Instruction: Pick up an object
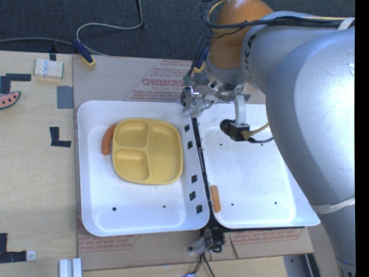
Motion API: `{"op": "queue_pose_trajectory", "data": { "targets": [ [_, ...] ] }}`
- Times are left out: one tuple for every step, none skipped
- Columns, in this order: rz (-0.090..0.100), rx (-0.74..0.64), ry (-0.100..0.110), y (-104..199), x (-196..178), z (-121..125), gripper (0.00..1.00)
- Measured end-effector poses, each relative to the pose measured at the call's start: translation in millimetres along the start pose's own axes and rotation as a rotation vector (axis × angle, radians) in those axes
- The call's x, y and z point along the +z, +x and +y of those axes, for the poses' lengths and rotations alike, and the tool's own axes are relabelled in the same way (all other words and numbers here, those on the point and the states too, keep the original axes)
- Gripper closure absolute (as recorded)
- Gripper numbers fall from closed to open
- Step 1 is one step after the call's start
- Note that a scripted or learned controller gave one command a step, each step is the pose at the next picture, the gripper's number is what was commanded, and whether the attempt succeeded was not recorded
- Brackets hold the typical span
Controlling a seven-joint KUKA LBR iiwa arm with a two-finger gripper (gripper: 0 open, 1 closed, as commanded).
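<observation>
A yellow divided plate [147,151] lies in the left bin [138,218]. An orange sausage-like piece [106,140] rests against the plate's left edge. A small orange carrot-like piece [215,198] lies in the right bin [259,189], close to its left wall. My gripper [192,101] hangs over the far end of the rims where the two bins meet, above and to the right of the plate. Nothing is visibly held in it. The grey arm covers the right bin's far right part.
Cardboard [155,82] lies under both bins. On the wooden bench at left are a pale sponge [48,68], a watermelon-slice toy [8,100] and black tape marks [57,137]. A blue and yellow tool [83,52] and a cable [109,27] lie at the back.
</observation>
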State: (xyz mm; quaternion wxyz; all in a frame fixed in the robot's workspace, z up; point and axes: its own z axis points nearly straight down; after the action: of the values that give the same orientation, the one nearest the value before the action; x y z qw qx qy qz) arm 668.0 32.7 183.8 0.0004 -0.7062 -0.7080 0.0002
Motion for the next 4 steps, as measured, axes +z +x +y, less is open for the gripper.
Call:
{"op": "queue_pose_trajectory", "data": {
  "targets": [
    [-0.001,0.001,0.000,-1,0,0,0.00],
    [-0.002,-0.001,0.001,0,-10,0,1.00],
    [-0.003,-0.001,0.001,0,-9,0,0.00],
    [-0.004,-0.002,0.002,0,-19,0,1.00]
  ]
}}
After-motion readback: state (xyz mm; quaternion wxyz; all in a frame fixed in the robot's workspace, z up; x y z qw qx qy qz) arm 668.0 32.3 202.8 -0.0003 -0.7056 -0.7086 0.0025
